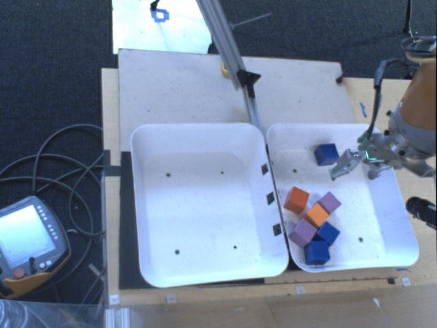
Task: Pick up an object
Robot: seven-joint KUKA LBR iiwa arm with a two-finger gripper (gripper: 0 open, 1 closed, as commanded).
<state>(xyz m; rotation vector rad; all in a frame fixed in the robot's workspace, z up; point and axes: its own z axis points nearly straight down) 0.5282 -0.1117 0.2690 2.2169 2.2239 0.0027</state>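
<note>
- Where the bench meets the floor at far left, a teach pendant (29,243) lies among black cables (61,159).
- Left bin (147,203): white, shallow, touching the right bin along its inner rim.
- Right bin (399,231): a cluster near the front holds an orange cube (296,200), a second orange cube (317,215), two purple cubes (303,232) and two blue cubes (317,253).
- A separate blue cube (326,154) sits toward the back.
- Gripper (360,165): positioned just right of that separate blue cube, fingers spread wide, nothing between them.
</note>
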